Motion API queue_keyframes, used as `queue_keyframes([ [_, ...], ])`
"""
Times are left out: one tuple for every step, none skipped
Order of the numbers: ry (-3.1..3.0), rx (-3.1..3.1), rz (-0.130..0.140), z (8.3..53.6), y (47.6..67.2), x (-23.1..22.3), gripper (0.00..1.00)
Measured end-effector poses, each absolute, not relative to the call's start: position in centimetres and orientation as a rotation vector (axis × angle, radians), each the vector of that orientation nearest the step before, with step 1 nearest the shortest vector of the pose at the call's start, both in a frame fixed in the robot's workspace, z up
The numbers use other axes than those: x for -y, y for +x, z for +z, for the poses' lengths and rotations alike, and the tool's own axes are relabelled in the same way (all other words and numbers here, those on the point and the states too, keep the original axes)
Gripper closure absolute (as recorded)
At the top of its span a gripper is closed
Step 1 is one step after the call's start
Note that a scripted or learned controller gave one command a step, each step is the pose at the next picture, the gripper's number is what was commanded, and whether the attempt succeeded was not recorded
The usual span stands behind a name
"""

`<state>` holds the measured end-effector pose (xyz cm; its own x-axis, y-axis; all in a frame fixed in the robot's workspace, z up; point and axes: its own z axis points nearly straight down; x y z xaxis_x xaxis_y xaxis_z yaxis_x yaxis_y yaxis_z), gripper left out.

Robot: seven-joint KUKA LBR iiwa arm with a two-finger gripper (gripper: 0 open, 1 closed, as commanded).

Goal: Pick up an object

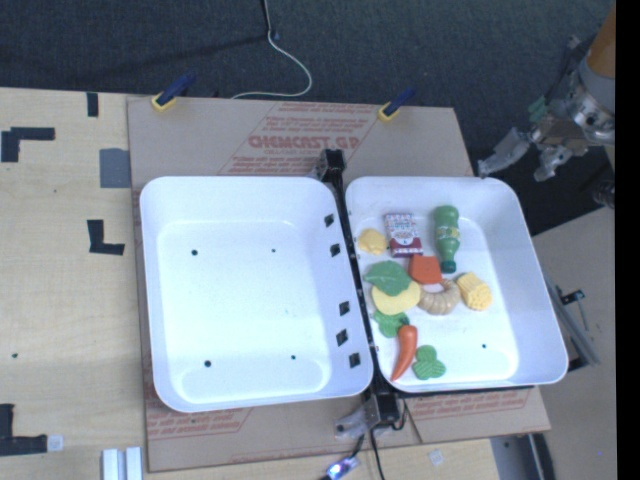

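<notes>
1. Bench: dark cloth at the back, cardboard sheet [300,138] under two white bins, clamps at the sheet's far corners.
2. Gripper [545,148] sits high at the upper right, outside the right bin [520,228], just past its far right corner. Whether it's spread or closed: can't tell, the wrist is too small and blurred. Nothing visible in it.
3. Nearest below-left of the gripper: green bottle [445,234], upright-ish along the bin's far side. Just beside that, further from the gripper, a red-and-white packet [402,232] and a small yellow piece [372,241].
4. Further out: orange block [425,269], corn [473,292], tan ring [438,301], yellow-and-green lump [392,286]. These are packed close, some touching.
5. Farthest: carrot [404,350] and green piece [429,366], near the bin's front, slightly apart from the pile.
6. Left bin [160,268] lies well beyond all that.
7. Step, my read: pre-approach. No target reached, pick not yet started.
8. Next move calls for travel in over the right bin, then descent on one item. Bottle or carrot look easiest: free flanks. The central cluster risks a pinch on two things at once.
</notes>
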<state>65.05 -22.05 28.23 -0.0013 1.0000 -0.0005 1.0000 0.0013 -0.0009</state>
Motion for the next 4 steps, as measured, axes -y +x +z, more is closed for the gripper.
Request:
queue_keyframes([
  [-2.216,2.218,0.008,7.6,61.2,22.2,0.00],
  [-2.218,2.229,-0.003,8.5,66.8,19.8,0.00],
  [-2.219,2.226,0.002,9.5,66.6,20.0,1.00],
  [-2.218,2.217,0.005,10.7,59.8,17.2,1.00],
])
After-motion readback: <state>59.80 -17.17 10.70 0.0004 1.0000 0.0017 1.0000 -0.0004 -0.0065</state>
